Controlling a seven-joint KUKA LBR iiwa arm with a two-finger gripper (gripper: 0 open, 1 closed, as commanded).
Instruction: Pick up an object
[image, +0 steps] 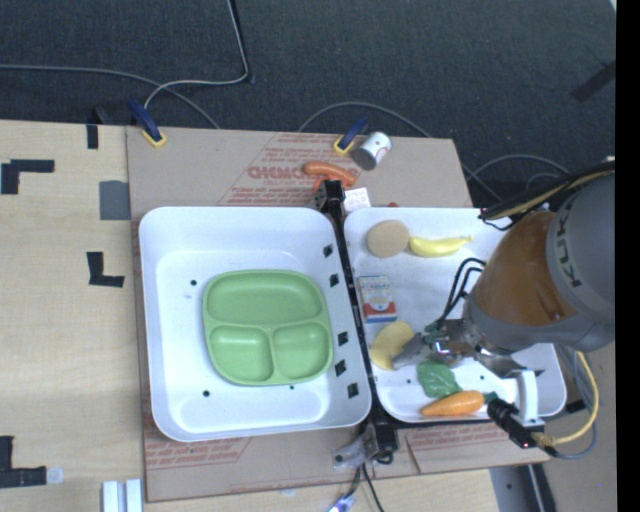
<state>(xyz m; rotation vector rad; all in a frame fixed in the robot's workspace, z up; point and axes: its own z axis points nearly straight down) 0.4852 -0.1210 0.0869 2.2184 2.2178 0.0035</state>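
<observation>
So the end effector (412, 350) is down low in the right bin (455, 215), with its grey fingers reaching toward 9 o'clock. Their tips sit right at the yellow chunk (388, 340), which I'd guess is the object it's going for. Honestly can't tell if the fingers are spread or pinched, since they blur into one grey wedge from this angle, and I don't see anything clearly between them.

What could go wrong: that yellow piece is jammed near the bin's left wall, with a small printed card (377, 296) just at its 12 o'clock. If the fingers come in off-center, I'd expect them to nudge the piece against the wall and slide off it. The green leafy piece (438, 379) sits just at 5 o'clock from the fingertips and the orange carrot (453, 404) is just beyond that, so a sloppy close could clip the green one instead. Cables hang around the wrist too and could drag across the clutter.

The yellow chunk itself looks rounded, smooth and pale, maybe plastic toy food, so probably slippery.

Further out: a tan round thing (386, 238) and a banana (438, 244) at about 12 o'clock, well apart from the action. The left bin (165, 300) holds a green divided plate (267, 327). Both bins sit on the surface (60, 300).
</observation>
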